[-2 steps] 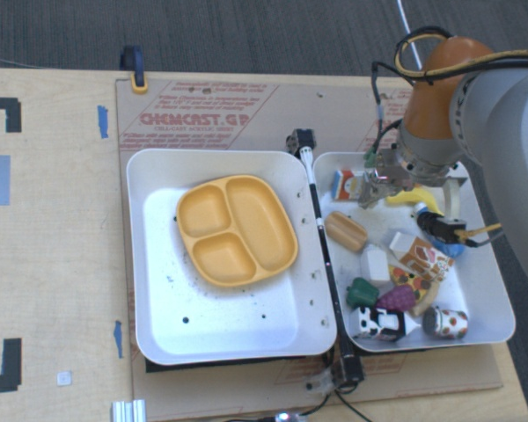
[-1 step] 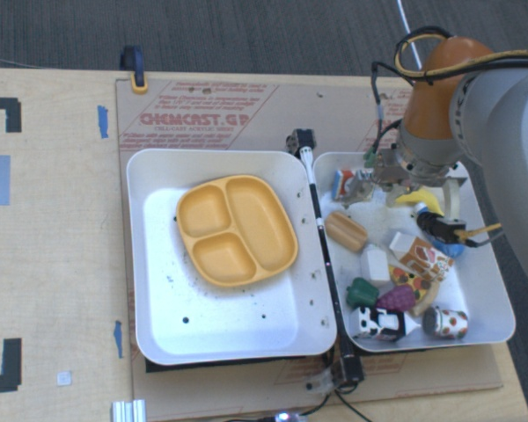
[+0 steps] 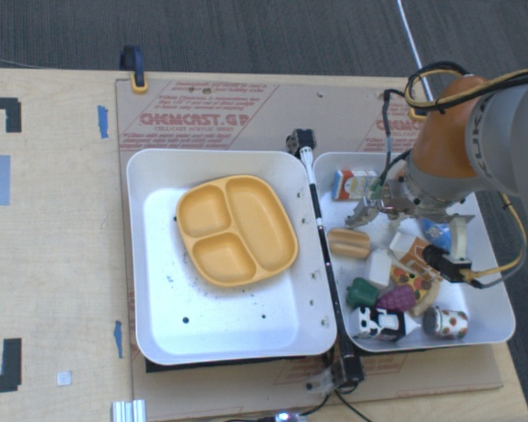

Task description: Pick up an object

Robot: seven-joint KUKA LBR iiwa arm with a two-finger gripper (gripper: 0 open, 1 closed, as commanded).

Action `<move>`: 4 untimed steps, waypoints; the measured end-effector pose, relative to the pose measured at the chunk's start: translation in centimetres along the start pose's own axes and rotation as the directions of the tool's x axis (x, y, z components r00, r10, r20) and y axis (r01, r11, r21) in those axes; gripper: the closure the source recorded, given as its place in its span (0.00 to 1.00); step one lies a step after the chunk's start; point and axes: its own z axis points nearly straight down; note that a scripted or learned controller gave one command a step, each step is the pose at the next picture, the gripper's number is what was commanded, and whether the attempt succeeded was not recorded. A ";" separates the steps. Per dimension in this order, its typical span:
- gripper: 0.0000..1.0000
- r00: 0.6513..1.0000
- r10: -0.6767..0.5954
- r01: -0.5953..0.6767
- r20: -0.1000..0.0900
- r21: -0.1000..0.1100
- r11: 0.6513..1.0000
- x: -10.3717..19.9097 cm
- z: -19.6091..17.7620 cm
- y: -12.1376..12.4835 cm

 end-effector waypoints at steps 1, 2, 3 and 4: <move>0.00 1.000 0.002 -0.002 0.002 -0.002 1.000 -1.5 -0.1 -6.1; 0.00 1.000 0.002 -0.002 0.004 -0.004 1.000 -6.8 -0.1 -11.9; 0.00 1.000 0.001 -0.001 0.000 0.000 1.000 -9.9 -0.1 -8.7; 0.00 1.000 0.001 -0.001 -0.001 0.008 1.000 -12.1 -5.7 -5.4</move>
